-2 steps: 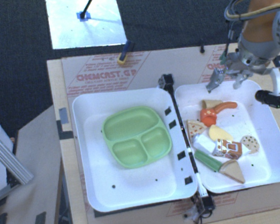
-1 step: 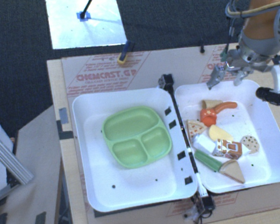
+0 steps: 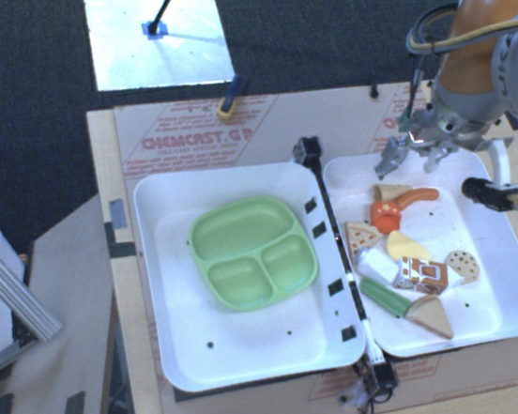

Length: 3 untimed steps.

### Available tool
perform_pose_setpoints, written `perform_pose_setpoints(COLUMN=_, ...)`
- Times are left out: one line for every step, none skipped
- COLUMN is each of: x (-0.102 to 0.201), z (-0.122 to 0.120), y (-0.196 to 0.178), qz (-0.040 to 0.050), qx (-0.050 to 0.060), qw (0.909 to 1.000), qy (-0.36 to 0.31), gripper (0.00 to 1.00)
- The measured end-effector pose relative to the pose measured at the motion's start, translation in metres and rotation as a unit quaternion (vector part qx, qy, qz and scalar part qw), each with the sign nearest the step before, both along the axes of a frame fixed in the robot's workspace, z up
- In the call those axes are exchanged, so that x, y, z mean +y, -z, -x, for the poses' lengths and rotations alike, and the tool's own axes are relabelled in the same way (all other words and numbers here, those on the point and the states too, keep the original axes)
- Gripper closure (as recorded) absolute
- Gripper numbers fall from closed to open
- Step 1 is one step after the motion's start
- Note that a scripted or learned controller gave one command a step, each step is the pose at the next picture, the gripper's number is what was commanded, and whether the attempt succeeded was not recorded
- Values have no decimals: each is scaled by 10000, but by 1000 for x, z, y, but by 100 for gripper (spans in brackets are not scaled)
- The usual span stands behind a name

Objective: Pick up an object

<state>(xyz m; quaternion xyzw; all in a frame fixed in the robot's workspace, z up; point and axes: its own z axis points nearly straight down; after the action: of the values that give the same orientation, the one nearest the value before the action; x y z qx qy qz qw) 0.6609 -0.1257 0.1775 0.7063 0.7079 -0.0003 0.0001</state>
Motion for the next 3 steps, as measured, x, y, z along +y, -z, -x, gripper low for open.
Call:
perform_pose_setpoints(x=5, z=1, y=61, qz=-3, qx=3, qw=10000, qy=-14, gripper=0)
perform_pose_setpoints(x=5, z=1, y=93, qz=0, qx=18, qw=10000, qy=-13, gripper=0)
perform_pose_setpoints(x=5, z=2, y=84, qz=-16, qx=61, qw=10000, qy=-14, gripper=100)
